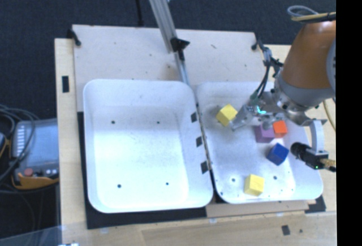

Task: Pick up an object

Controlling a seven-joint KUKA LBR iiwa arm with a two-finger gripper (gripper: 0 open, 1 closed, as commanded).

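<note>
2 shallow white bins sat side by side on my worktop (pixel 113 52), and all 5 blocks lay in the right bin (pixel 226 95). The left bin (pixel 141 143) offered a wide bare floor right up to its rounded rim.

My gripper (pixel 242 119) hung low over the right bin's upper middle, reaching in from the right. Whether it was spread or pressed together I could not tell, since the tip was a small grey blur. It lay just beside 1 yellow block (pixel 227 115), on that block's right side, and I could not tell whether it touched. Nothing was visibly pinched.

That yellow block sat near the bin's left wall, close to the seam where the 2 bins met, with a little open floor between it and that edge. A purple block (pixel 264 133) lay right of my gripper, with an orange block (pixel 280 128) touching or just beside it. A blue block (pixel 277 154) sat below those 2, near but apart. A 2nd yellow block (pixel 254 184) rested close to the front rim, well apart from the rest.

Open floor stretched across the bin's lower left, between the upper yellow block and the front one. A slanted metal rail (pixel 161 7) crossed above the seam at the back edge.
</note>
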